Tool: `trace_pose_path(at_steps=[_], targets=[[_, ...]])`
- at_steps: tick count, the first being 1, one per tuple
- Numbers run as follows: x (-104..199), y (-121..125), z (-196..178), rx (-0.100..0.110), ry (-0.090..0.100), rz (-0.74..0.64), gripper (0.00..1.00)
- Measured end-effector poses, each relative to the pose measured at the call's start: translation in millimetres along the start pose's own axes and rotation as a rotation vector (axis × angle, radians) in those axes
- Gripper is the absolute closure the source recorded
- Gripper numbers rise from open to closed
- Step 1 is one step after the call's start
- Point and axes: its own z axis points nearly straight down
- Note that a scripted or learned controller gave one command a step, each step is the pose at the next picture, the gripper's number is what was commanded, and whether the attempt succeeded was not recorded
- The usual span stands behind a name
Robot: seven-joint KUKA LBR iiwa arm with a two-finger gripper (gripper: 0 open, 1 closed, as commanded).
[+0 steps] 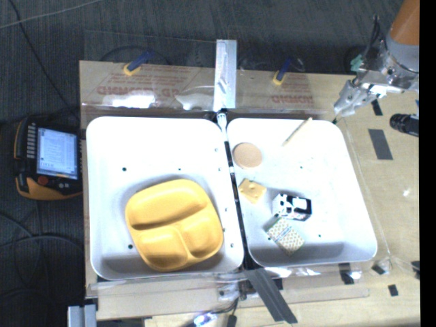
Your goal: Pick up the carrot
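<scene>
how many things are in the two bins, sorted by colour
yellow: 2, the tray in the left bin and a small block in the right bin
tan: 2, a round disc and a thin stick
black and white: 1
patterned: 1
total: 6

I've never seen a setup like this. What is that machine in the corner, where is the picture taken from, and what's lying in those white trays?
One camera looks down at a slant on a bench. The machine at upper right is a robot arm; its claw hangs beyond the right bin's far corner, holding nothing visible. The left bin holds a yellow divided plate. The right bin holds a round tan disc, a thin stick, a yellow cheese-like block, a black-and-white item and a patterned packet. I can't pick out an obvious carrot.
</scene>
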Motion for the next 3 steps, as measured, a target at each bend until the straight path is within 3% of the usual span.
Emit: trace_pose_path(at_steps=[1, 2, 3], targets=[[-4.0, -88.5, -42.2, 0.000, 0.006, -0.092, 1.00], [-9.6, -37.1, -62.7, -0.003, 0.005, -0.272, 1.00], [-8.3, 0.8, -40.2, -0.005, 0.005, -0.581, 1.00]])
